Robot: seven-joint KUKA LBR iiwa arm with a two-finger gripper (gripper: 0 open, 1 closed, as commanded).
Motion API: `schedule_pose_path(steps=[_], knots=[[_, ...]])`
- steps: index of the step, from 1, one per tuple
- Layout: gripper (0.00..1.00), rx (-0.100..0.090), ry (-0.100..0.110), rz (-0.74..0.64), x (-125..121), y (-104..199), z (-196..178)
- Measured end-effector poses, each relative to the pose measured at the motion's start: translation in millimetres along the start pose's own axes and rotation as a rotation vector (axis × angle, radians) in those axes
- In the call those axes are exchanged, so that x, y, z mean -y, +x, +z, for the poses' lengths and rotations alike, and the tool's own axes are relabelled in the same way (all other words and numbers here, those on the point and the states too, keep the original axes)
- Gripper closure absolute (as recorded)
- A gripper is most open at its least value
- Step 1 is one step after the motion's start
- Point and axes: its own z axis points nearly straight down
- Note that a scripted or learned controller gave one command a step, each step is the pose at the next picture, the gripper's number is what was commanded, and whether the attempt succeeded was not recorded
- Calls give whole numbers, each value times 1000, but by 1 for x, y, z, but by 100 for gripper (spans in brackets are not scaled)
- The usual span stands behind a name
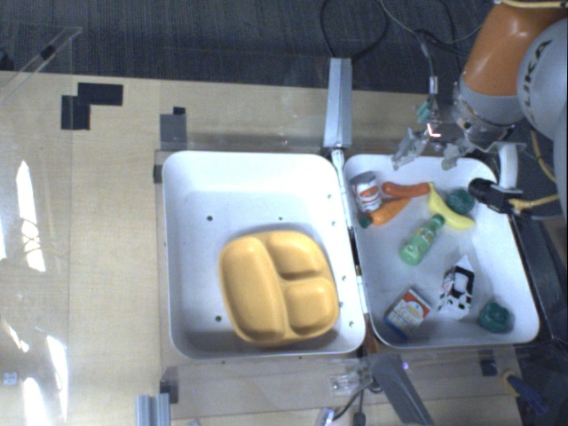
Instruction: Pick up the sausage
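The sausage lies in the right bin, near its far left corner, a reddish-orange stick stretched left to right. Its left end is just beside a small can, a carrot lies just nearer along it, and its right end comes close to a yellow banana. It looks like a light toy, smooth and probably a little slippery, stiff enough not to sag. The middle of its length seems the best place to grip, fingers closing across the narrow width (the carrot crowding the near side leaves little room there).

The end effector hangs over the far rim of the right bin, just beyond the sausage and apart from it. Its two fingers stand spread fairly wide with nothing between them, and they touch no object.

Further off in the same bin lie a green bottle, a small carton and a black-and-white toy. The left bin on the desk holds a yellow divided tray.
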Motion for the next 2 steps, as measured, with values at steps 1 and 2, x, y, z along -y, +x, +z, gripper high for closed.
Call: schedule_pose_path(steps=[1, 2], knots=[[0, 1, -3, -439, 70, -29, -43], [0, 0, 1, 79, 72, -58, 42]])
